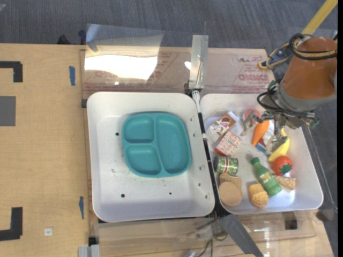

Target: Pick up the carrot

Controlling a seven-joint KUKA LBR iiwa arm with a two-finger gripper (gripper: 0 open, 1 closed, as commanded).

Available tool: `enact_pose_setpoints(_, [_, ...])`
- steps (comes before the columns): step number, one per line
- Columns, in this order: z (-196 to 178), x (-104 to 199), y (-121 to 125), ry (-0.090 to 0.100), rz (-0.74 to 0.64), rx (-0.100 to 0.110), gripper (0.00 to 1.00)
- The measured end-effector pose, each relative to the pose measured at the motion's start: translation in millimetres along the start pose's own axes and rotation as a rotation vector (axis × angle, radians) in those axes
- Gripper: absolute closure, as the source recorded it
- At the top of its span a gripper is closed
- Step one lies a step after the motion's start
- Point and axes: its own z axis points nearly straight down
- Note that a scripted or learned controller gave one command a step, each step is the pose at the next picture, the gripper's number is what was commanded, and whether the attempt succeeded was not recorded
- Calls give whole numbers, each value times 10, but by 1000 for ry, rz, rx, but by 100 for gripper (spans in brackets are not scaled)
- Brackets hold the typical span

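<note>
The carrot [259, 133] is a small orange piece with a blue tip, lying in the upper middle of the right bin [311, 197]. My gripper [272, 128] hangs under the orange band of the arm, low over the carrot's right side, beside a yellow banana [279, 149]. The wrist hides part of the gripper from above. I cannot make out whether the carrot is held or just lying beside the gripper.
The right bin also holds two red-and-white cartons [227, 135], a green can [227, 165], a green bottle [265, 176], a tomato [282, 165], corn [258, 195] and a brown cookie [230, 193]. The left bin [102, 186] holds a teal divided plate [157, 143].
</note>
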Motion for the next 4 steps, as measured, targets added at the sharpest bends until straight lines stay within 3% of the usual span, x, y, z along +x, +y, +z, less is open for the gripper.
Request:
enact_pose_setpoints(1, [176,11,110,1,68,-1,0])
enact_pose_setpoints(2, [34,-34,94,-11,69,7,100])
enact_pose_setpoints(3, [-1194,329,508,-3,-12,8,100])
enact_pose_setpoints(4, [92,319,796,1,130,-1,100])
